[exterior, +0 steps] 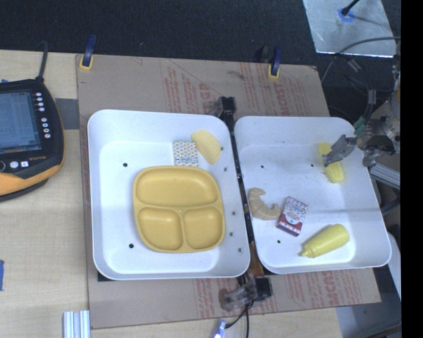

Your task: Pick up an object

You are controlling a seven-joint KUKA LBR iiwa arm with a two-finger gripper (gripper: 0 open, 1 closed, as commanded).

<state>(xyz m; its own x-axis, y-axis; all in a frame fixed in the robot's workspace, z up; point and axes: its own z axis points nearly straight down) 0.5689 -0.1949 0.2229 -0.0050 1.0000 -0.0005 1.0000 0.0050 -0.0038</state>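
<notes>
The jaws (338,150) sit over the far right part of the right shallow white plastic bin (381,255), at the end of the grey arm that enters from the right edge. Their dark tips hang just beside and above a small yellow rounded block (334,172), with another bit of yellow (325,148) peeking out at their left. How far apart the jaws stand I cannot tell; the tips are small and blurred, and nothing is plainly caught between them.

My guess is that the small yellow block is the likely target, being closest. To do this step well, the jaws should centre over the block, straddle its narrow width, go down until they are almost at the bin floor, and close before any lift. The block looks smooth and hard, so an off-centre pinch could squirt it sideways towards the bin wall.

Other candidates in the same bin: a yellow squeeze bottle (326,240) of glossy plastic, lying on its side near the near right corner, rounded and prone to roll; a small red and white carton (292,215), flat-faced and easy to pinch; a tan curved piece (262,205), thin and irregular.

The left white bin (99,189) holds a matte yellow divided tray (178,208) with 3 compartments, a pale yellow wedge (206,145), and a small patterned packet (185,153). Both bins rest on brown cardboard (155,83) on the tabletop (28,259).
</notes>
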